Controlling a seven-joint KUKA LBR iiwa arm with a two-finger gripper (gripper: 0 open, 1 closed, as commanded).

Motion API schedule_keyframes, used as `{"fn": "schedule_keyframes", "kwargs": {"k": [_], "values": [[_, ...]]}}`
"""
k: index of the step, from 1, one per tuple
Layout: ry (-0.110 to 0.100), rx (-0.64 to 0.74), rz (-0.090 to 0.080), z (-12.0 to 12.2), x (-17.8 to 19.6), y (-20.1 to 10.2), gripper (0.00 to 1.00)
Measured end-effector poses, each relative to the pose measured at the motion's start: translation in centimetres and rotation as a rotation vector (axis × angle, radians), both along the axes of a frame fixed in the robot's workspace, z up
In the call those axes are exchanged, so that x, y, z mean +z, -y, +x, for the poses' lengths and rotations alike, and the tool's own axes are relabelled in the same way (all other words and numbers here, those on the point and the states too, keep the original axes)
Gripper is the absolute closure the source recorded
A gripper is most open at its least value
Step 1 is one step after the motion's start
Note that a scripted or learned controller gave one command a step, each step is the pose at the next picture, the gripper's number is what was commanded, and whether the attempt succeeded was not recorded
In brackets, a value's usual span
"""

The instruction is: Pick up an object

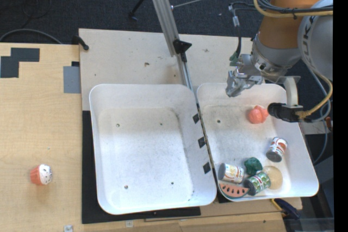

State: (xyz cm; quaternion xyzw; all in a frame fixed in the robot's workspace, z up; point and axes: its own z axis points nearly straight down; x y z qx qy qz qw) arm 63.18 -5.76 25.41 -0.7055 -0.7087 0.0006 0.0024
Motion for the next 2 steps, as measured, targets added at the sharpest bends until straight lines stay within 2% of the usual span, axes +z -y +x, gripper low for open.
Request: {"fn": "schedule_keyframes", "kwargs": {"k": [1,2], "values": [[-0.002,-0.001,-0.001,-1.4,-1.7,-4.9,1.00],[0.000,-0.001,-0.001,-2.1,-1.2,-9.8,1.00]]}}
